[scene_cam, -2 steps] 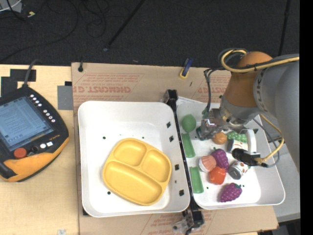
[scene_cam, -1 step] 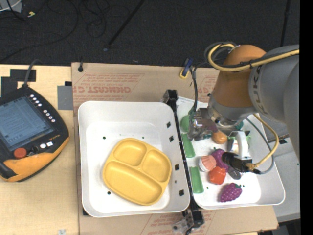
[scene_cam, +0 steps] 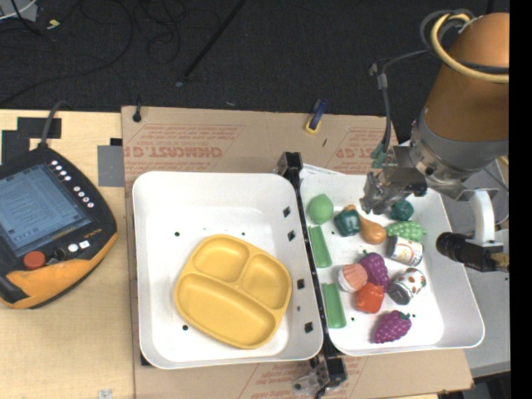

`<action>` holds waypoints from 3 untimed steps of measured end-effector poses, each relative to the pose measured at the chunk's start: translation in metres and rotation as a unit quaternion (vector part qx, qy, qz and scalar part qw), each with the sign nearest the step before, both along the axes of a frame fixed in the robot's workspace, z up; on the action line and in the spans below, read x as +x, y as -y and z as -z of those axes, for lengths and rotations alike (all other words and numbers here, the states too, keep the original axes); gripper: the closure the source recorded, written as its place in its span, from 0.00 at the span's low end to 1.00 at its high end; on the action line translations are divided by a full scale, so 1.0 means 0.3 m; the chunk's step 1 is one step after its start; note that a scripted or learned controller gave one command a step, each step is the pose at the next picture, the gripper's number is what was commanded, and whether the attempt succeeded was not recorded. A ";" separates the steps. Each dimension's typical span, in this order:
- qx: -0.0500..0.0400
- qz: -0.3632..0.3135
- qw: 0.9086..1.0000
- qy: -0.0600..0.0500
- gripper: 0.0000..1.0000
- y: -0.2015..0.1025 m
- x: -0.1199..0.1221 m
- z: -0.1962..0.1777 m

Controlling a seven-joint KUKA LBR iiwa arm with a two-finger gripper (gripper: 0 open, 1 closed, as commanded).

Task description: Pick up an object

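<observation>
Camera view, fixed above the table [scene_cam: 66, 339]: the grey arm [scene_cam: 465, 81] with its orange band enters from the right and ends in the gripper [scene_cam: 381, 199], which hangs over the far part of the right bin [scene_cam: 453, 306]. Whether the fingers are apart or together cannot be told; the dark wrist parts hide them. No object is seen between them.

Right bin contents, crowded toward its left and middle: a green round object [scene_cam: 320, 209] at the far left, a teal object [scene_cam: 347, 220] beside it, an orange object [scene_cam: 373, 230] just below the gripper, a purple object [scene_cam: 373, 266], a red object [scene_cam: 370, 298], a bunch of purple grapes [scene_cam: 391, 327] nearest, and two green sticks [scene_cam: 320, 246] along the left wall.

Left bin [scene_cam: 166, 198]: one yellow divided tray [scene_cam: 233, 289], lying flat near the middle.

Surroundings: both bins rest on brown cardboard [scene_cam: 216, 140]. A control pendant [scene_cam: 50, 223] with a screen lies on the table at the left. Dark floor with cables [scene_cam: 125, 15] lies beyond the far edge.
</observation>
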State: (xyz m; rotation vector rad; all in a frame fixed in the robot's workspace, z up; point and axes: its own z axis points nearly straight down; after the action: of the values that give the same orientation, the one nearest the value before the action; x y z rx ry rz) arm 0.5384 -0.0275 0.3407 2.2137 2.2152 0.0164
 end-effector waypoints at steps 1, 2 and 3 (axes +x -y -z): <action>0.000 0.001 1.000 -0.014 1.00 -0.007 -0.151 0.326; 0.000 -0.001 1.000 -0.008 1.00 -0.177 -0.177 0.266; 0.001 -0.001 1.000 -0.005 1.00 -0.237 -0.207 0.025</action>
State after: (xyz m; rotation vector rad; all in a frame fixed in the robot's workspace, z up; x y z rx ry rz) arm 0.4763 0.0436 0.3332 2.2175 2.2234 0.0061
